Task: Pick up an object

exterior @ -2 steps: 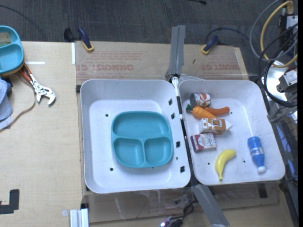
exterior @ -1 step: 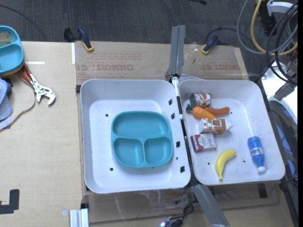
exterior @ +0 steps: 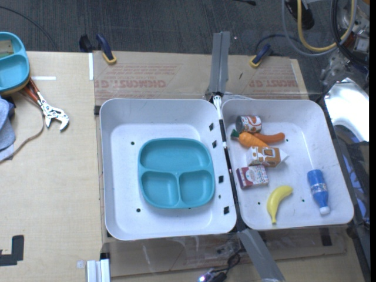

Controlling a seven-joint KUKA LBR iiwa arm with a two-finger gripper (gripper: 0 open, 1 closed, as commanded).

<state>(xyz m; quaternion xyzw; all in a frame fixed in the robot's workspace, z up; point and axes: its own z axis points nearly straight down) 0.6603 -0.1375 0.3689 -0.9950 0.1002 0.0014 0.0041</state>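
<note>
The bench (exterior: 53, 204) carries two white bins. The left bin (exterior: 117, 175) holds a teal tray (exterior: 176, 173); bare floor rings the right bin's (exterior: 338, 157) banana (exterior: 278, 201) and bottle (exterior: 318, 190).

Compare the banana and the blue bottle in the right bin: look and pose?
The banana is yellow and curved; the blue bottle is straight with a white cap. The banana lies nearer the bin's middle, the bottle closer to the right wall. Both lie flat in the right bin, untouched.
</note>
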